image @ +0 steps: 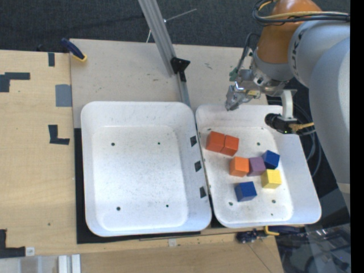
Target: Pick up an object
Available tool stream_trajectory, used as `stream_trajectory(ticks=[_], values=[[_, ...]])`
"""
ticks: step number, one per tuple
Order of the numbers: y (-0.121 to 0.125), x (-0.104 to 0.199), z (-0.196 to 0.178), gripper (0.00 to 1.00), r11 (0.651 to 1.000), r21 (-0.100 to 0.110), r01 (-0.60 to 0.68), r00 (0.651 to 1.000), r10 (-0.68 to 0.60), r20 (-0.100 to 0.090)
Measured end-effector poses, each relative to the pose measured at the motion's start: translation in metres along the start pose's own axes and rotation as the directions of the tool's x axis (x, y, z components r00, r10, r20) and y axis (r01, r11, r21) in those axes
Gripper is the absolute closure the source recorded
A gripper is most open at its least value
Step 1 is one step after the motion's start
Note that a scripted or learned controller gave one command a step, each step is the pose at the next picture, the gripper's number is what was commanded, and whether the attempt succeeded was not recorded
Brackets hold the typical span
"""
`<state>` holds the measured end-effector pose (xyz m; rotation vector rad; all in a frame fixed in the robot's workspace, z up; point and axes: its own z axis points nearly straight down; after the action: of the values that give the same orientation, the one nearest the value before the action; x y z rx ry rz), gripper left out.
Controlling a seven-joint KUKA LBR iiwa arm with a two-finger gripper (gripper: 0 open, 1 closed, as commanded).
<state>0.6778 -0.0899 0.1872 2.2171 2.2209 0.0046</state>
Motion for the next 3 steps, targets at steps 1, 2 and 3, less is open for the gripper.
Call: stream_trajectory(ticks=[1, 2, 3], values=[[0.002, 0.0, -0.053, 1.0, 1.0, -0.001, 0.0, 1.0, 0.0, 0.0], [-0.015, 0.048, -0.043, 1.0, 1.0, 0.007, 0.003, 1.0, -0.003, -0.001], [-0.017, 0.1, -0.038, 1.0, 1.0, 0.007, 0.005, 1.0, -0.005, -0.002]])
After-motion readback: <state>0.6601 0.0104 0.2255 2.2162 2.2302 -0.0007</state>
